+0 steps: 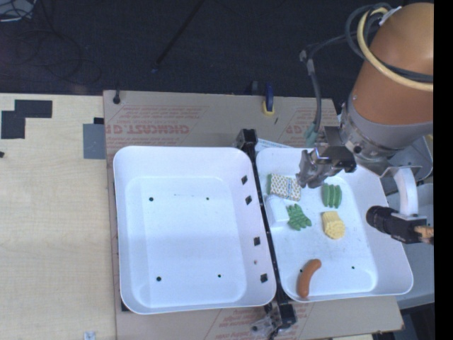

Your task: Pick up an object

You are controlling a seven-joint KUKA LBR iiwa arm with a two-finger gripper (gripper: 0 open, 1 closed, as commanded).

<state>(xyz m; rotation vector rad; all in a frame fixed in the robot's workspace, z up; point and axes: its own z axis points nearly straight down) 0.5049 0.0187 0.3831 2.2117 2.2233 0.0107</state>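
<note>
Right now the gripper (311, 172) hangs over the right bin (386, 278), upper middle of frame, touching or just above a checkered block (284, 186); jaws' opening cannot be told. Nearby: green pod (331, 195), green cluster (298, 217), corn piece (333, 225), sausage (308, 277) lower down.

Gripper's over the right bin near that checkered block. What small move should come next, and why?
Probably a short drop straight down onto the checkered block. The gripper sits at the block's right edge in the right bin, and nothing shows between its jaws. The green pod, broccoli piece and corn lie close by, so a small nudge left first may centre it.
</note>
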